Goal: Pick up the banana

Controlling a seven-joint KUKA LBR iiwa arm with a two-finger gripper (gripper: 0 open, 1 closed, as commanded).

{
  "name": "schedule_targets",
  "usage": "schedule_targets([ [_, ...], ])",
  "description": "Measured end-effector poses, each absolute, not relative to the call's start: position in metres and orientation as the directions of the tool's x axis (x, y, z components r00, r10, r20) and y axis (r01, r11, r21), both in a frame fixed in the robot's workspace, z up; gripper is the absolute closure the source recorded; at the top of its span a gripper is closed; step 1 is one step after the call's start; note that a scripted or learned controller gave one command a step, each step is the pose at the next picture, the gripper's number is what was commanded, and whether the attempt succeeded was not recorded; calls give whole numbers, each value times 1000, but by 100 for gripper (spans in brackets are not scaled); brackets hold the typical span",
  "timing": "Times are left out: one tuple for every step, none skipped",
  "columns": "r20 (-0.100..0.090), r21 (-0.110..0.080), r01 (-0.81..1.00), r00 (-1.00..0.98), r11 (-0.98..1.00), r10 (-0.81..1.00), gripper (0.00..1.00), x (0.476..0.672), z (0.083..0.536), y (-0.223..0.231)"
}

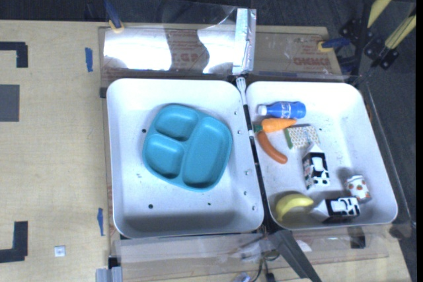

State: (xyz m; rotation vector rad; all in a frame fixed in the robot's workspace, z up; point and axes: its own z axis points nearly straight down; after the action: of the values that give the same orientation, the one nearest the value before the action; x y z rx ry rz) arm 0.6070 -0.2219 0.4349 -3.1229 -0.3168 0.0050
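Along the left half of the bench sits the left shallow white bin (pixel 125 208), and near its middle lies a teal plastic plate with three compartments (pixel 188 145), well clear of the bin's walls. Just beside it, sharing the middle divide, is the right shallow white bin (pixel 377 162), which carries all the small things.

Near that bin's far left corner lies a blue-and-white plastic bottle (pixel 282 109) on its side. Just below it is an orange toy carrot with a green tip (pixel 277 124). A second orange, curved, sausage-like piece (pixel 272 147) lies along the left wall. A small dotted green-and-white packet (pixel 301 136) rests just beside the carrot.

The yellow, rounded banana (pixel 294 206) lies at the near left corner of the right bin, close to the near wall. Toward the bin's middle stands a black-and-white cow-print carton (pixel 316 170). A smaller black-and-white box (pixel 342 207) lies by the near wall, just right of the banana, and a small white-and-orange cup-like item (pixel 357 187) sits near the right wall.

Whether the claw is open or closed cannot be told.
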Motion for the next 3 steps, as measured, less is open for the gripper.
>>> schedule_targets([
  [-3,-3,202,979,-979,202,100,581,435,-224],
  [-2,-3,197,980,-980,197,100,574,140,-223],
  [-2,-3,199,980,-980,199,100,523,223,-169],
])
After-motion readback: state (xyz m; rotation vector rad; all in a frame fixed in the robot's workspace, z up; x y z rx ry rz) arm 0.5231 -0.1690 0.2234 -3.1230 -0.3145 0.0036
